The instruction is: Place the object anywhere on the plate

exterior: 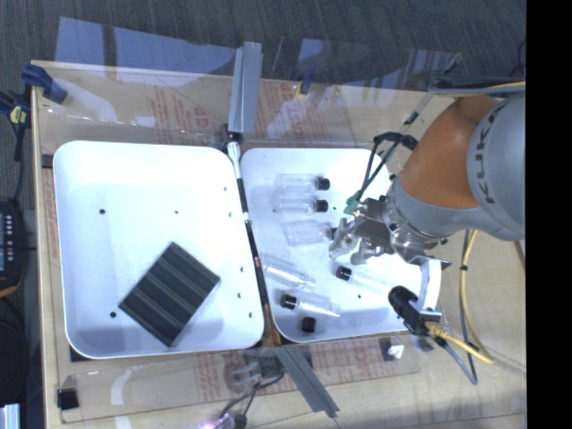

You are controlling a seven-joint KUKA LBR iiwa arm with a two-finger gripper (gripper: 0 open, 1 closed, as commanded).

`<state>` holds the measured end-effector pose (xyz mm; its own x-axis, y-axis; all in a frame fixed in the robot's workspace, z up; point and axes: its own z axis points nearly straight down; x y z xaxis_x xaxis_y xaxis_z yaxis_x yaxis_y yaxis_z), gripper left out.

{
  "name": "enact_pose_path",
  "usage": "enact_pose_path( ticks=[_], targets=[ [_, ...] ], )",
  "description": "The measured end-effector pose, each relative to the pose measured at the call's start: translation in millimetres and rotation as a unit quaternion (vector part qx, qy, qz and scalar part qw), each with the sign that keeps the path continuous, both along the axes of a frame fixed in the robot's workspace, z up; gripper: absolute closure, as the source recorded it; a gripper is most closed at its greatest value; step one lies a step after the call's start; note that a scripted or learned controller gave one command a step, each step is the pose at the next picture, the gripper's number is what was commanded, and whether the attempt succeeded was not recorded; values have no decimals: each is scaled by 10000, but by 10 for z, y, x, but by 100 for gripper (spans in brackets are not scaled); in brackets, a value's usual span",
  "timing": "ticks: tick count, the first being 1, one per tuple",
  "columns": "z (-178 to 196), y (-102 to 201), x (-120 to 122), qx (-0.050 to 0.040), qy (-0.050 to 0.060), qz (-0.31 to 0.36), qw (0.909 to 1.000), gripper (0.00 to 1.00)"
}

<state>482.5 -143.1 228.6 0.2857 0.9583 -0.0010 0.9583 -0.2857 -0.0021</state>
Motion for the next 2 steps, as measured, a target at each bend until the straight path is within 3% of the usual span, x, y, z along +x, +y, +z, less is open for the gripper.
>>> enact_pose_path(
  ticks=[1,2],
  targets=[
    [202,715,530,7,5,-1136,9935,100],
    [-17,1437,1475,0,25,-1538,9881,100]
  ],
)
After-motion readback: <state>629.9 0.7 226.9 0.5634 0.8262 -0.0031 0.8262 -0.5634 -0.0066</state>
